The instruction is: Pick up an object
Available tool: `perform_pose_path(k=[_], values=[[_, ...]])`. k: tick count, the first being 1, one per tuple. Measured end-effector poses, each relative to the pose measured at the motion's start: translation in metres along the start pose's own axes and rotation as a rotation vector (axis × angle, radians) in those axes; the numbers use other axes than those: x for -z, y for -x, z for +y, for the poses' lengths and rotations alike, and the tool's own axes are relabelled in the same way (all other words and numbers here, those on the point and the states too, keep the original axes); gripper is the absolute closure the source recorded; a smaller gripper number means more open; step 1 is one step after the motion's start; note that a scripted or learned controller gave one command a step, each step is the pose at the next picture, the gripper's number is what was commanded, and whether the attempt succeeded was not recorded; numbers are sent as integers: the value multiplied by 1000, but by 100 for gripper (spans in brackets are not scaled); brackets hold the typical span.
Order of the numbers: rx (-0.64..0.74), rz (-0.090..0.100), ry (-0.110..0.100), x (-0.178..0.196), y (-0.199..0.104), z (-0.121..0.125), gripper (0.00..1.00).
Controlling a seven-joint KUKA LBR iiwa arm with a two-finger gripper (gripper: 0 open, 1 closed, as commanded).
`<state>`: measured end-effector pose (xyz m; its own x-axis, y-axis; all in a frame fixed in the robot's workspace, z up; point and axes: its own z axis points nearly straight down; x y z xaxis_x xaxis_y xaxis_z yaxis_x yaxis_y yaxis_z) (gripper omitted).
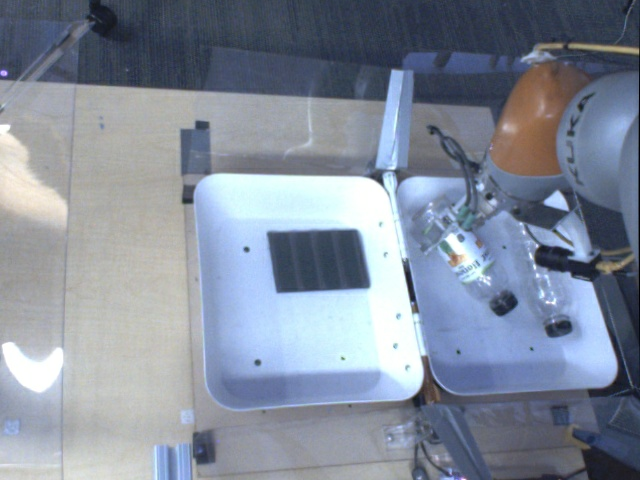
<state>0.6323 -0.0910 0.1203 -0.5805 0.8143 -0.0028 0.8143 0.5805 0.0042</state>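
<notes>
Seemingly end effector (452, 220) over labelled bottle (470, 260) in right bin (600, 363); finger opening, grip unclear.

Two white bins (300, 368) are sitting side by side on the wooden counter (120, 268) — a dark ribbed mat (318, 260) is lying flat in the left one.

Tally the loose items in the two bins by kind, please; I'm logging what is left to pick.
Clear plastic bottles with black caps, right bin: 2, one with an orange and green label, one plain
Dark ribbed rectangular pads, left bin: 1
Total: 3
</notes>
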Motion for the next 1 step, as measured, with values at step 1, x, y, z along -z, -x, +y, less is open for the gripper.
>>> perform_pose_path(k=[1], values=[[3, -1, 2, 54, 0, 2, 100]])
